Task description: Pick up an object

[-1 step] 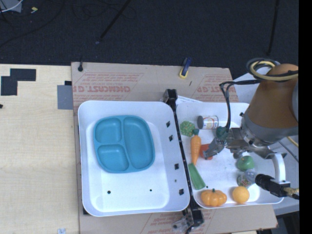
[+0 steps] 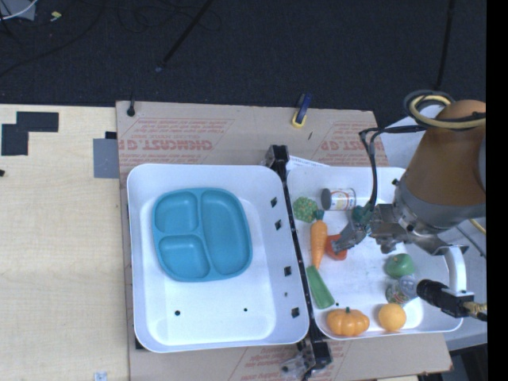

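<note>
Right bin (image 2: 373, 328) crowds one carrot (image 2: 318, 242), broccoli (image 2: 305, 209), pumpkin (image 2: 348, 321), orange (image 2: 391, 317) along its left and near edges; gripper (image 2: 355, 232), grip state unclear, hovers over the open middle beside a red item (image 2: 338, 249).

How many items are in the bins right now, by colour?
Orange: 3 (carrot, small pumpkin, round fruit)
Green: 3 (broccoli, long pod, round green piece)
Red: 1 (piece at the gripper)
Clear: 1 (jar)
Blue: 1 (divided plate)
Total: 9

Arm (image 2: 444, 165) reaches in from right, wrist bent down, pincer (image 2: 355, 235) low, pointing left.
</note>
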Robot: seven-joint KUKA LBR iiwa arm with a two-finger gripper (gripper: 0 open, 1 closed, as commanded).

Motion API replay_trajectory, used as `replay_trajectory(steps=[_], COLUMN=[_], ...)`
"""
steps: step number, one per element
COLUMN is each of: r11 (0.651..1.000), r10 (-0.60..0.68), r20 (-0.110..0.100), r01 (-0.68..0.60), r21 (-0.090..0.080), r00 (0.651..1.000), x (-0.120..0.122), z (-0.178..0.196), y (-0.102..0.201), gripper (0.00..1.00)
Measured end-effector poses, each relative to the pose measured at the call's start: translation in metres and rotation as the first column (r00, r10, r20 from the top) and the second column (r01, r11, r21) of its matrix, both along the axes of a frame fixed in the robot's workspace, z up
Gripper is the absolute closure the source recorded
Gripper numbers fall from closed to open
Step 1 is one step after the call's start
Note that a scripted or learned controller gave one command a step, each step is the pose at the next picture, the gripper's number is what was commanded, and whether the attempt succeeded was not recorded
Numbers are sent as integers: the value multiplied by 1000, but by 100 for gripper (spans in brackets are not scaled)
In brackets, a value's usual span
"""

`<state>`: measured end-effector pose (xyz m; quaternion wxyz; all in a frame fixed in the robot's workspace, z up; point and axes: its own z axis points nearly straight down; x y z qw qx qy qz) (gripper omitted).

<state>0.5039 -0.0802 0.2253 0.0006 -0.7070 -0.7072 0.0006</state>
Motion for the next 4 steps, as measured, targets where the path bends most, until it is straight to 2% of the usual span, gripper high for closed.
replay_trajectory(steps=[1,2,3,4], r11=[1000,1000,1000,1000], r10=[0,0,-2,-9], r20=[-8,-7,0,-1], r01=[0,0,2,9], r21=[2,2,-1,3], r00=[1000,1000,1000,1000], x=[-3,-2,-1,-1], z=[-64,-108,-137,-126], y=[-1,-3,-3,-3], gripper=[0,0,0,100])
